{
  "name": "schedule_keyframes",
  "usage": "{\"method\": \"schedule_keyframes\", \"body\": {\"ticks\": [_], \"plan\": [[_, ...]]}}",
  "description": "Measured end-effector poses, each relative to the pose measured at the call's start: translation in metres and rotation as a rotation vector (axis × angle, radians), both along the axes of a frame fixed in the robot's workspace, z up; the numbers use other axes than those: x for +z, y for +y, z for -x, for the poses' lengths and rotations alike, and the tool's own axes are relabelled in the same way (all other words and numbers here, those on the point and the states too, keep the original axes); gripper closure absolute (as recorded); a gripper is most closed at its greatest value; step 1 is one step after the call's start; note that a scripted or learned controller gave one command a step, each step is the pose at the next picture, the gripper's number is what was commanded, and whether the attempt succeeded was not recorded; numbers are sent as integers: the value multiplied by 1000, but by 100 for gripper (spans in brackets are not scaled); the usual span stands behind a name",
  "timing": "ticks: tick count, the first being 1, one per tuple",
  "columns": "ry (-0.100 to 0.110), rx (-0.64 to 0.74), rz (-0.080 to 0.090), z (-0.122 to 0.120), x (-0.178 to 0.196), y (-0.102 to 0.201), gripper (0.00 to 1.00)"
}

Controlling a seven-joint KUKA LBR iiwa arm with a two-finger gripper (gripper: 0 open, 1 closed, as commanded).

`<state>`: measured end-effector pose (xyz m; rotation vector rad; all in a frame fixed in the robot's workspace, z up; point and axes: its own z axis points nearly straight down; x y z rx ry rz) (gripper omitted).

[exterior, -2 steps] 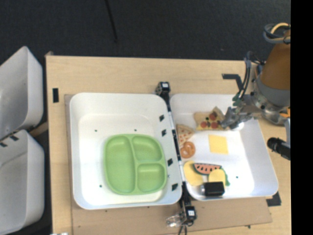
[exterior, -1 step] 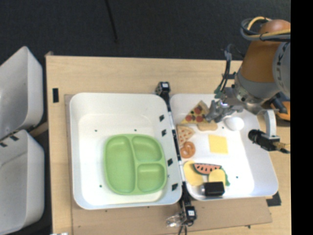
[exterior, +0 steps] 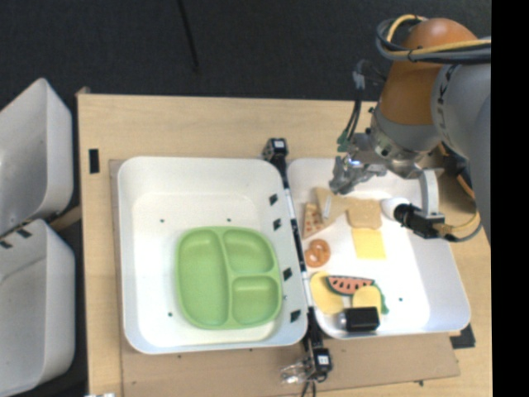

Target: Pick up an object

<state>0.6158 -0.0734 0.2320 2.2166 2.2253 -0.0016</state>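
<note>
Just below jaws [exterior: 345,180]: cracker [exterior: 319,200] (tan).

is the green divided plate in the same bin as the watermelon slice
No, the green divided plate lies in the left bin, while the watermelon slice lies in the right bin.

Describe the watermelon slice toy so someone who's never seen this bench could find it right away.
Look in the right white bin, the one crowded with toy food, not the left white bin holding the green divided plate. Go to its near left corner. The watermelon slice lies there on a yellow piece, just above a black block; it alone is red with a green rind.
</note>
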Motion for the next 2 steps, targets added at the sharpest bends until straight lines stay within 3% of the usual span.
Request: {"method": "schedule_keyframes", "body": {"ticks": [1, 2], "plan": [[-2, 2, -1, -34, 12, 31, 100], [0, 0, 0, -53, 6, 53, 100]]}}
